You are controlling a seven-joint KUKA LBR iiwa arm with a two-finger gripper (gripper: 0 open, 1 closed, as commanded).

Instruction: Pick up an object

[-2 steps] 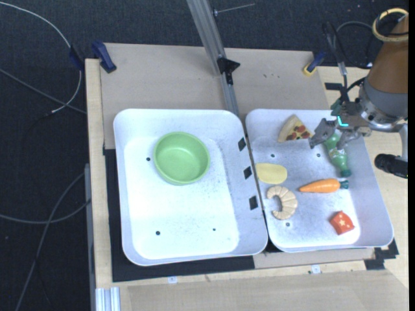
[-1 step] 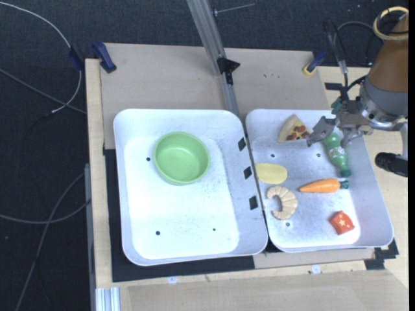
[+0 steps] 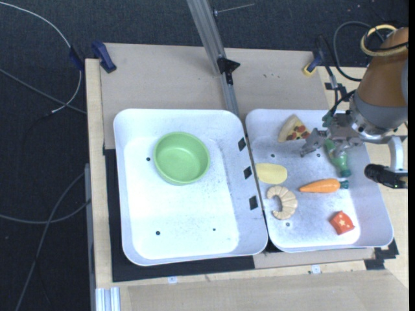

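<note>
Green bottle [image 3: 338,158] lying in right bin [image 3: 369,235]

A pale wooden bench [image 3: 162,76] is seen on a dark carpeted floor [image 3: 292,5]. Two shallow white bins are placed on it side by side, the left bin [image 3: 130,193] and the right bin [image 3: 376,212], touching, with small black clips [image 3: 247,172] along the joint. A black mat [image 3: 113,264] is laid under the left bin. A metal rail [image 3: 206,24] is set slanted over the far edge. A blue clamp [image 3: 104,56] is fixed at the far left corner, another clamp [image 3: 314,62] near the far right. Thin cables [image 3: 39,18] are lying on the floor at the left.
</note>
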